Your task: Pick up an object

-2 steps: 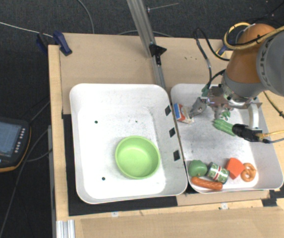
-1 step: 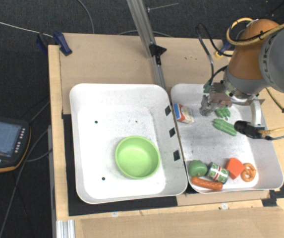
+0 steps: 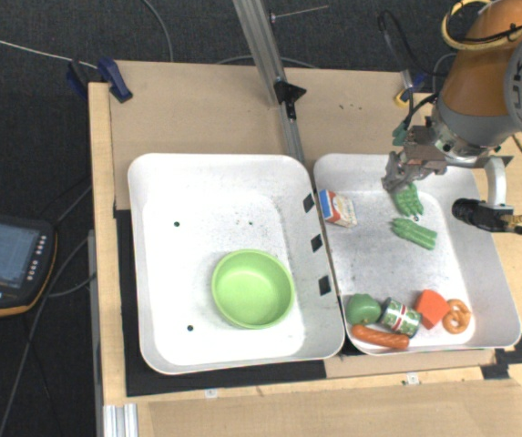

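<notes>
The hand (image 3: 410, 178) hangs in the upper right of the frame, over the top of the right bin (image 3: 370, 260), below the arm's orange band (image 3: 484, 62). A green item (image 3: 410, 199) lies directly under its tip, touching or nearly so; whether the fingers are spread or closed, and whether they grip that item, cannot be told from this angle.

Just below and slightly right of it lies a second green item, a long pod-like piece (image 3: 414, 233), flat on the bin floor. To the left, near the bin's upper left corner, sits one small red and white carton (image 3: 338, 208).

Along the bottom edge of the right bin five things cluster: one green rounded vegetable (image 3: 363, 309), one small can (image 3: 399, 318) lying on its side just beside it, one orange-red sausage shape (image 3: 380, 338) below them against the rim, one red-orange block (image 3: 432, 307), and one pretzel (image 3: 456, 316) at the far right. That makes eight things in the right bin.

The left bin (image 3: 165, 198) carries one green bowl (image 3: 252, 288), upright, in its lower right part.

Both bins rest side by side on the tan worktop (image 3: 206, 107). At the left edge of the frame, off the worktop, lies one control pendant (image 3: 7, 260).
</notes>
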`<state>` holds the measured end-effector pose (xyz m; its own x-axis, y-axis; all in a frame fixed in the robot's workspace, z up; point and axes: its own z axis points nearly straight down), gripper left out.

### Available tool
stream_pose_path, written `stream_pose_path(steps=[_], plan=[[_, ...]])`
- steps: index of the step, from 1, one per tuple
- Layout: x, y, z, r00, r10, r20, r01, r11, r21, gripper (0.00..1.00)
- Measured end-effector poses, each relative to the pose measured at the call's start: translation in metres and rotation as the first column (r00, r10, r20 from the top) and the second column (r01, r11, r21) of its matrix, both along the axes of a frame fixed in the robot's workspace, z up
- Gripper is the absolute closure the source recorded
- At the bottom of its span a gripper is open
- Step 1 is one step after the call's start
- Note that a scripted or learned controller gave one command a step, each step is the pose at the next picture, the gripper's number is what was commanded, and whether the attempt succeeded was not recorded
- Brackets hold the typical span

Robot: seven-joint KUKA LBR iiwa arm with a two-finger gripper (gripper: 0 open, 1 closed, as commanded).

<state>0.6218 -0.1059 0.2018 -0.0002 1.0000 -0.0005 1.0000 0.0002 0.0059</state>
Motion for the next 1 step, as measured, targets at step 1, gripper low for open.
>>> stream_pose_path(steps=[1], plan=[[0.001, 0.0, 0.0531, 1.0, 0.0, 0.0, 0.0, 1.0, 0.0, 1.0]])
